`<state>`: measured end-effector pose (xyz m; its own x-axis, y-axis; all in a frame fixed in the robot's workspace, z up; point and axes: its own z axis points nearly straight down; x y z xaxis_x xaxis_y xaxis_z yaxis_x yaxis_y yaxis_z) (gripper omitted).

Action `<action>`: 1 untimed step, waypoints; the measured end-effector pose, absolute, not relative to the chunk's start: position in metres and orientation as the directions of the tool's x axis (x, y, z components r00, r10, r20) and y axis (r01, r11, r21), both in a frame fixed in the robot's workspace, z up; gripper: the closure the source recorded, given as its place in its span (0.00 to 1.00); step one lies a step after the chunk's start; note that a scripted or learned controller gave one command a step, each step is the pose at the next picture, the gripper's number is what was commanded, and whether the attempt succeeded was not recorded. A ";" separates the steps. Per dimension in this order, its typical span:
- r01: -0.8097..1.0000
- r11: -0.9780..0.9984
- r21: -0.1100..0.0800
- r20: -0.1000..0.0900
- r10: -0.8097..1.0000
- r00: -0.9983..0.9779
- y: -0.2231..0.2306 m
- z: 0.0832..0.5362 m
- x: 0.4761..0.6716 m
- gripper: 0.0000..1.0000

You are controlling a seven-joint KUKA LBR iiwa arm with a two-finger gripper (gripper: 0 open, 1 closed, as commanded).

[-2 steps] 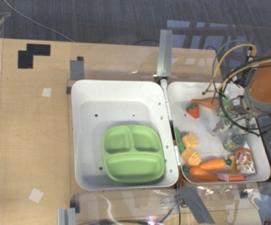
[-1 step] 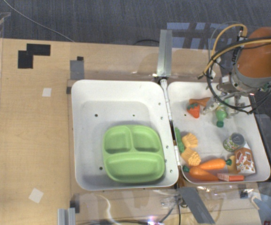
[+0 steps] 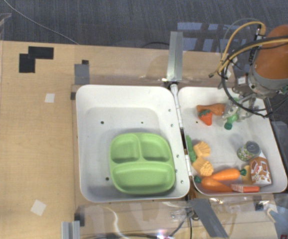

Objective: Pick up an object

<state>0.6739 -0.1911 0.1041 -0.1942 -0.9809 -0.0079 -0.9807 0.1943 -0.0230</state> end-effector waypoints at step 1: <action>-0.960 0.279 -0.021 -0.007 -0.960 -0.279 -0.127 0.214 0.674 1.00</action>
